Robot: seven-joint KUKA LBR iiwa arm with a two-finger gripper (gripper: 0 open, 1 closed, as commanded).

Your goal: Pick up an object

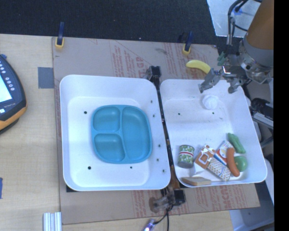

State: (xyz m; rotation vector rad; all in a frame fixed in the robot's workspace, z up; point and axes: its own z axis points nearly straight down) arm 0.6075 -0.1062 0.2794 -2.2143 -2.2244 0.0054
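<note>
Arm enters from the right, orange band visible above the wrist. Gripper (222, 83) hangs over the far edge of the right bin (183, 124), fingers spread apart, nothing between them. One finger (208, 83) juts toward the left, the other (236, 84) sits to its right.

Just below the gripper, a small white round object (210, 102) lies on the bin floor, apart from the fingers. A yellow banana (198, 66) lies outside the bin on the cardboard, near the far rim.

Near corner of the right bin holds a cluster: a small green-labelled can (186, 155), an orange-and-white carton (211, 162), a carrot (232, 161), a green vegetable (236, 143), and a tan wedge (198, 181).

Left bin (77, 167) holds a blue divided plate (121, 134), lying flat at its centre.

A handheld controller (2, 90) rests on the bench at far left.
</note>
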